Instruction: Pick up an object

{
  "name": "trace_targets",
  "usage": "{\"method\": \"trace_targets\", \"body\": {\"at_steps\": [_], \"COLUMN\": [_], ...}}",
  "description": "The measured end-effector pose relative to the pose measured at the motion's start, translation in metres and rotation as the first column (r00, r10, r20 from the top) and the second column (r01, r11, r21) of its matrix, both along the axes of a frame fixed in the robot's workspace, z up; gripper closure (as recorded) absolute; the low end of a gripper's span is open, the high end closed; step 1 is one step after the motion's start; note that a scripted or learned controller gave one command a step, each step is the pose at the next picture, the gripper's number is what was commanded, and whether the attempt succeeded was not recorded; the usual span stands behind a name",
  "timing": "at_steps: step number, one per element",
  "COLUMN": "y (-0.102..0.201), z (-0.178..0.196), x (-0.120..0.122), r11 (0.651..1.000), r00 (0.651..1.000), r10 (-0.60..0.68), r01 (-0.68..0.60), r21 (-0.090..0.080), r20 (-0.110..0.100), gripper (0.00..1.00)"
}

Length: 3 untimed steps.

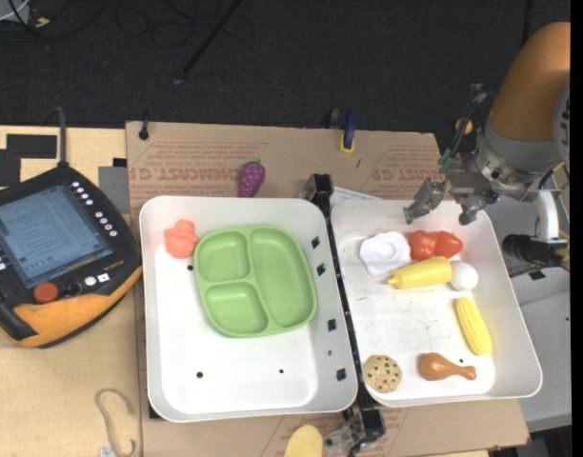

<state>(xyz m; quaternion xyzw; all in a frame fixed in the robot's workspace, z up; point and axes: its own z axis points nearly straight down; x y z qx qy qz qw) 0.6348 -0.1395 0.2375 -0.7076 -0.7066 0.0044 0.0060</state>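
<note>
The right bin (520,350) holds a red tomato-like toy (434,245), a white fried-egg shape (384,252), a yellow bottle (420,274), a white egg (463,277), a corn cob (473,325), a drumstick (446,367) and a cookie (381,373). My gripper (445,205) hangs over the bin's back edge, just behind the red toy. It is open, its fingers spread, with nothing between them.
The left bin (177,369) carries a green divided plate (253,280) and a pink toy (180,239). Purple grapes (251,177) lie on the cardboard behind it. A yellow lemon (304,440) sits at the front. A teach pendant (53,246) rests far left.
</note>
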Motion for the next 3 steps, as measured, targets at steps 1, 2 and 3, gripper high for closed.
{"method": "trace_targets", "body": {"at_steps": [1,2,3], "y": [0.000,0.001,0.007], "z": [0.008,-0.037,-0.081], "x": [0.002,0.008,0.004], "r11": [1.000,1.000,1.000], "r00": [1.000,1.000,1.000], "r10": [0.002,0.004,0.004], "r01": [-0.002,-0.004,-0.004], "r21": [-0.002,-0.002,-0.001], "r20": [0.014,0.010,0.009], "gripper": [0.00,0.00,0.00]}}
